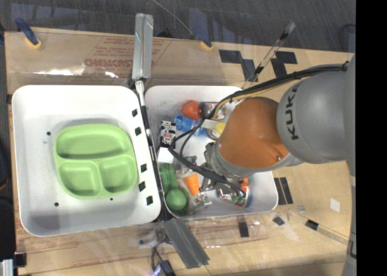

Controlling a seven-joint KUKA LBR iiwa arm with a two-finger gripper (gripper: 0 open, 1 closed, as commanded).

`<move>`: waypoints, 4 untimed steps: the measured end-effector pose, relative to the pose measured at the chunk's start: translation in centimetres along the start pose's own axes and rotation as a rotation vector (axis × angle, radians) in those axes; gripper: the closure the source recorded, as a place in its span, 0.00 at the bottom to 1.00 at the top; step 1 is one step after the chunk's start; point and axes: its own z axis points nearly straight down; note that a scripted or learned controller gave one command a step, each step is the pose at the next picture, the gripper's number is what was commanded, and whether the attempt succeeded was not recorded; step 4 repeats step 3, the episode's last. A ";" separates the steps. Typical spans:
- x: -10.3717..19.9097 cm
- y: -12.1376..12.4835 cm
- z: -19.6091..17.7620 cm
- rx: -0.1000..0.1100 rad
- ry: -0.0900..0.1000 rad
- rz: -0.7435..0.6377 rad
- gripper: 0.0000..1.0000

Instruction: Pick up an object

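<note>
The arm [302,123] reaches in from the right, grey casing lettered "KUKA" in black, its orange band covering much of the right bin [266,199]. The gripper [221,193] is down near that bin's front wall, among the objects; whether its fingers are wide, narrow or closed on anything cannot be told, as the wrist and cables hide them.

The left bin [30,147] holds a green divided tray [95,160], lying flat and roughly central, with bare white floor on all sides of it.

The right bin is crowded. Along its left wall lie a green round object [176,198] and, just above it, a green long piece [167,177]; an orange piece [191,183] lies beside them. Toward the back are an orange-red ball [191,109] and a blue item [183,124]. Little open floor shows around the gripper.

Behind the bins a clear sheet [103,57] carries faint red print, too blurred to read.
</note>
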 end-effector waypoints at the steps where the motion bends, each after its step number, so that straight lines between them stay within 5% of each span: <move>1: -0.2 0.0 -1.1 0.001 -0.004 -0.005 1.00; 2: -1.3 -3.1 -4.7 0.003 -0.003 -0.496 1.00; 3: -1.2 -3.1 -4.7 0.001 -0.003 -0.496 0.00; 4: -1.2 -3.1 -4.7 0.001 -0.003 -0.496 0.00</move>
